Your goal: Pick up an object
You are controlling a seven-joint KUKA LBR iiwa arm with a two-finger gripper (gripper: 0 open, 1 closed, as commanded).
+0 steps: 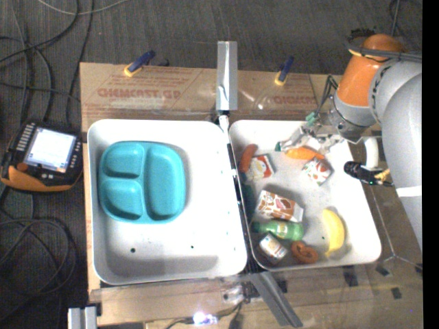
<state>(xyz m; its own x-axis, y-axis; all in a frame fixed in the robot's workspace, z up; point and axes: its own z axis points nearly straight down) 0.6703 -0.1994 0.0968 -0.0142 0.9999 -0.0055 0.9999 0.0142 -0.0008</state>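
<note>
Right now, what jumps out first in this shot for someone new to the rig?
The turquoise divided tray in the left bin draws the eye first. Next is the right bin, cluttered with a banana, a green bottle and small cartons. The grey arm with its orange band enters from the right, its gripper over an orange item near that bin's far edge.

The two bins (206,266) are plain white, and the left one holds a turquoise divided tray (144,181). In the right bin lie a yellow banana (334,230), a green bottle (285,229), an orange carrot (305,153), a red-and-white patterned carton (279,205), a smaller red-and-white pack (317,171) and a reddish-brown sausage (247,156). The arm (405,136) is pale grey with an orange band (357,81), and the bench (164,91) is brown cardboard with faded red lettering and blue-and-yellow clamps (139,62).
</note>
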